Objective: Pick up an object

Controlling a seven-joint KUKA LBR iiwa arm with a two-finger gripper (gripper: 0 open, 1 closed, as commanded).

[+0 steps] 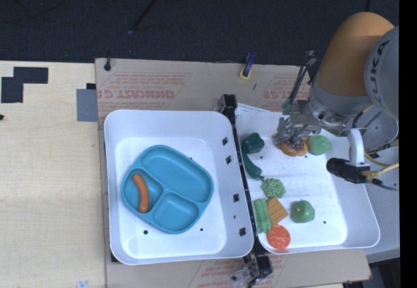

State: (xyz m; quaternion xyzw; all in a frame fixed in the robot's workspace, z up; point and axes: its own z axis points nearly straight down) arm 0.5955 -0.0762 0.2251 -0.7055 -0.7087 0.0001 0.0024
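My gripper (291, 137) hangs low over the back of the right bin (352, 228), right on top of a small orange-brown toy (294, 148) that peeks out beneath it. A pale green round piece (319, 144) lies just to its right. Further forward in the same bin lie a dark green piece (252, 144), a dark green pepper-like piece (252, 166), a broccoli floret (273, 187), a long green vegetable (261, 215), an orange cracker-like wedge (277, 210), a green apple (301, 211) and a red tomato (279, 238).
The left bin (124, 143) holds a blue divided plate (168, 197) with a sausage (141, 191) in its left compartment. A black divider (234, 156) separates the bins. A dark cable fitting (345, 169) juts over the right bin's right side.
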